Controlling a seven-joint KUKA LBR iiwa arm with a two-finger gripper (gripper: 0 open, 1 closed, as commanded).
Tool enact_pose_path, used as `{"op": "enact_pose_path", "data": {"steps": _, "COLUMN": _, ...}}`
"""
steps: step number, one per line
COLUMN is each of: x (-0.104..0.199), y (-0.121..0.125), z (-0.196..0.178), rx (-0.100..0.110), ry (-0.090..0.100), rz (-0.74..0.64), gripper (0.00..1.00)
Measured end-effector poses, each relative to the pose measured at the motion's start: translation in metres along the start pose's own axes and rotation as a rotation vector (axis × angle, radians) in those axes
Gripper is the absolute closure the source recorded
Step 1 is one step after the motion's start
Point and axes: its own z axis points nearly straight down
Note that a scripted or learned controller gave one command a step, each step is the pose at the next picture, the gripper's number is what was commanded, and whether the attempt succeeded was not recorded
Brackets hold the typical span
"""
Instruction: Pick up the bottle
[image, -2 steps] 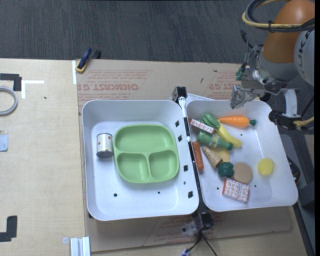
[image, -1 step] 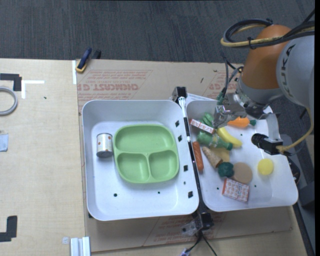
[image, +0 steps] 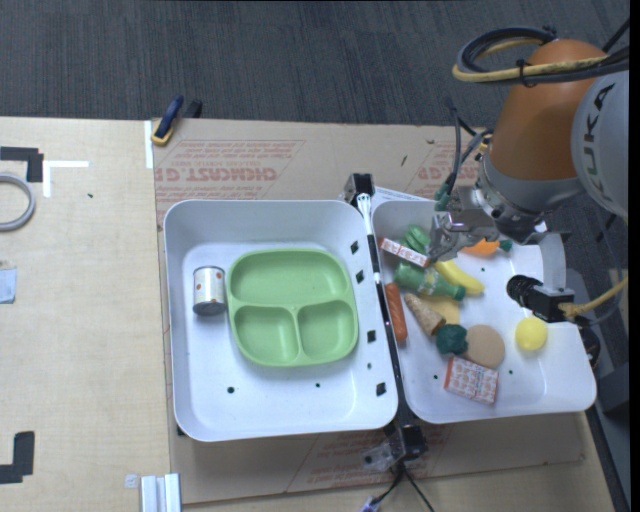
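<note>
Pincer (image: 443, 232): low in right bin (image: 560, 385), just above green bottle (image: 428, 281); opening and hold impossible to tell. Bottle: on its side amid clutter; judged light, rigid, slippery; best gripped across midbody.

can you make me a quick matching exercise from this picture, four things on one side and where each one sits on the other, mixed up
Things:
1. green divided plate
2. small can
3. yellow lemon
4. pincer

Places:
A. left bin, just left of the plate
B. right bin, near its right wall
C. middle of the left bin
D. over the far part of the right bin, above the green bottle

Pairs: 1-C, 2-A, 3-B, 4-D
</note>
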Motion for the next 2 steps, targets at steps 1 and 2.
{"op": "enact_pose_path", "data": {"steps": 1, "x": 0.067, "y": -0.088, "z": 0.013, "rx": 0.002, "ry": 0.0, "rz": 0.006, "gripper": 1.0}}
{"op": "enact_pose_path", "data": {"steps": 2, "x": 0.125, "y": -0.091, "z": 0.057, "rx": 0.002, "ry": 0.0, "rz": 0.04, "gripper": 1.0}}
